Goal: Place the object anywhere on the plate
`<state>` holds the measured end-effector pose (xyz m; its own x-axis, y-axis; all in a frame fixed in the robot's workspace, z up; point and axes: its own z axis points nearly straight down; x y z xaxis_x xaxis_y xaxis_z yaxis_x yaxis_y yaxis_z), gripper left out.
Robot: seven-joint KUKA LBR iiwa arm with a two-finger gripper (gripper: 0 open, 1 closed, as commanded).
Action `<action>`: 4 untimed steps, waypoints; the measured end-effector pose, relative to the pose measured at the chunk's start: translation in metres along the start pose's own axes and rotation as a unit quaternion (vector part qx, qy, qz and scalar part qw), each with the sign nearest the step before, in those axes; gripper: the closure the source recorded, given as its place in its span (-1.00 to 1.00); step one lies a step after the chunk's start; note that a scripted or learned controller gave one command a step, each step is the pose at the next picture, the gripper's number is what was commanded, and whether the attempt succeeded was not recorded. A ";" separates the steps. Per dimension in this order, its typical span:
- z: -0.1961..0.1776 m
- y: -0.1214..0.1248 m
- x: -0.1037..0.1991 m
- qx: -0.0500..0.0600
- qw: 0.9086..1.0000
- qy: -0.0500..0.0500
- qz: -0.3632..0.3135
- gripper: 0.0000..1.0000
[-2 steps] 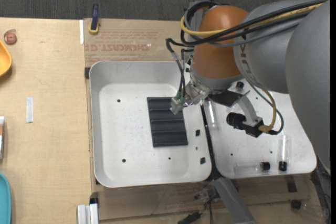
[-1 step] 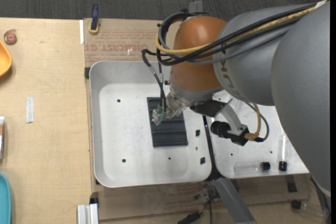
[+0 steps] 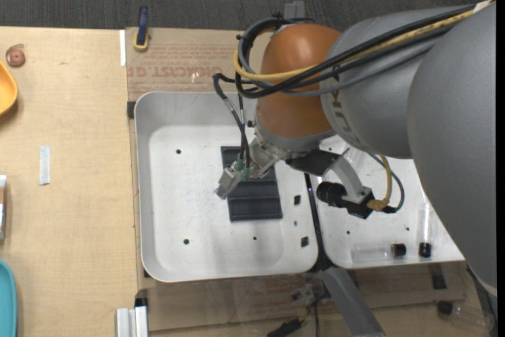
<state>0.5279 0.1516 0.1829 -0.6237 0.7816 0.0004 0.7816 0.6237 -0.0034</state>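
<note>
Gripper (image 3: 229,184) of the grey arm with the orange band hangs low over the middle of the left shallow white bin (image 3: 158,249), its tip at the left edge of a flat dark rectangular ribbed plate (image 3: 256,201) that lies on the bin floor toward the bin's right side. Whether its fingers are apart or together I cannot tell from here, and nothing can be made out between them. The right white bin (image 3: 371,249) sits just beside, touching along the shared edge.
</note>
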 end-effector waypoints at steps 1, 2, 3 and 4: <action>0.025 0.055 -0.011 -0.002 0.959 -0.001 -0.284 -1.00; -0.075 0.109 -0.006 -0.001 0.997 -0.001 -0.080 -1.00; -0.083 0.109 -0.007 -0.001 0.997 -0.003 -0.081 1.00; -0.047 0.134 -0.014 -0.002 0.991 -0.002 -0.136 1.00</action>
<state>0.6417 0.2244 0.2296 -0.8115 0.5844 -0.0027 0.5844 0.8115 -0.0002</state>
